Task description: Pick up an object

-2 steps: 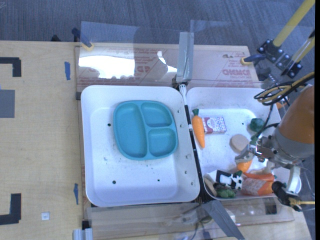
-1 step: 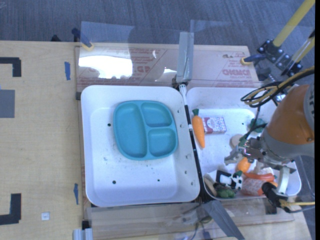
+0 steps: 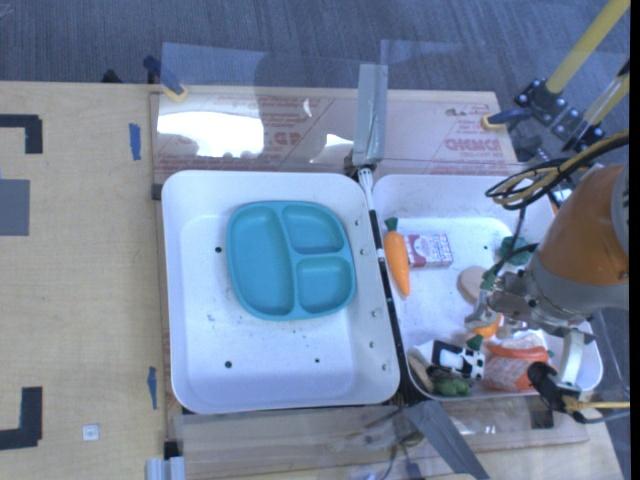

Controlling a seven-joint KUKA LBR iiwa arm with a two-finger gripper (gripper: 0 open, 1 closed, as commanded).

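Over the right bin the grey arm with its orange band reached in from the right, and its gripper hung low above the bin's near right part; whether it was open or closed could not be told from this slanted view. Just beneath and to the near side of the gripper lay a cluster of objects: a red-and-white packet almost directly under it, a small black-and-white cow-patterned toy just to the left of that, and something green at the bin's near edge. None of these could be seen gripped. Farther off, toward the divider between the bins, an orange carrot with a green top lay lengthwise, and a small red-and-white carton sat just beside it, its lettering too small to read. A tan rounded piece lay between the carton and the gripper. The left bin held a teal divided plate with three compartments. Behind the bins stood a clear panel over brown board carrying red printing, mirrored and not legible.
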